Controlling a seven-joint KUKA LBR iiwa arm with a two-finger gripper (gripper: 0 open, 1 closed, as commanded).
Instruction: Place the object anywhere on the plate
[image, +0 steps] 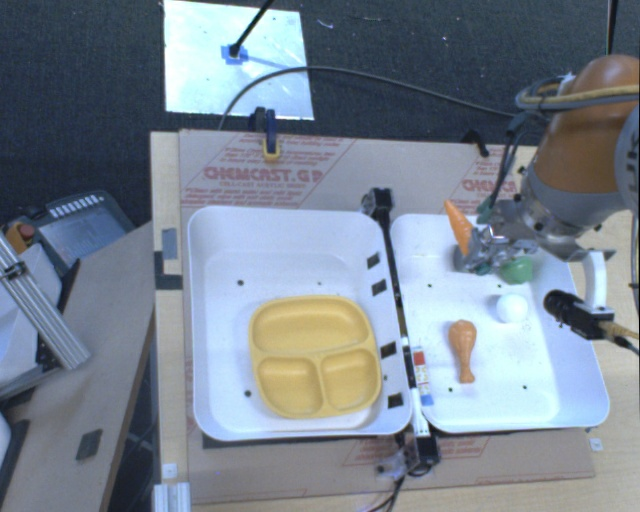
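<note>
Two shallow white bins sit side by side on the bench (170, 420). The left bin (215, 260) bears a yellow plate (313, 354) with three compartments, one long across the far side and two smaller ones nearer the camera; the plate lies toward the bin's near right part. In the right bin (570, 400) lie several small things: an orange carrot-shaped piece (458, 226) at the far side, tilted; a green object (518, 269) just beside the hand; a white ball (512, 307) a little nearer; and a tan drumstick-shaped toy (463, 347) near the bin's middle, well apart from the others. The arm (590, 150) reaches in from the right (grey, with its orange band uppermost), and its hand (486, 254) is low over the far part of the right bin, between the carrot piece and the green object, touching or nearly touching both. Whether the hand is apart or together cannot be told, and nothing can be seen clamped in it.
</note>
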